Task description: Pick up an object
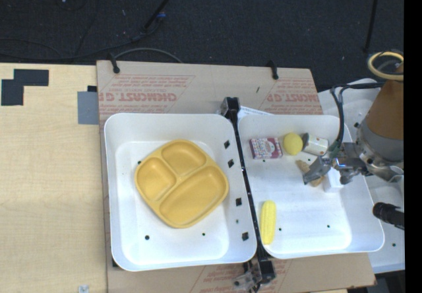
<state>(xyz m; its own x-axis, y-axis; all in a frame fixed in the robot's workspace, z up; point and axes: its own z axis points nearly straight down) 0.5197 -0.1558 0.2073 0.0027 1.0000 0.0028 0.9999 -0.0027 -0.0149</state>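
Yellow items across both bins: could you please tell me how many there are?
3. A divided yellow plate lies in the left bin; a yellow ball and a corn cob lie in the right bin. The tool may hide others.

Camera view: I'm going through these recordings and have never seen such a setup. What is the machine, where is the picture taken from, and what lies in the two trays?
One camera, fixed above the bench, looks down at a slant. The grey arm with an orange band reaches in from the right; its hand is low over the right bin. Whether it grips anything is unclear. That bin holds a corn cob, a yellow ball, a small pink packet and a small white object. The left bin holds a yellow divided plate.
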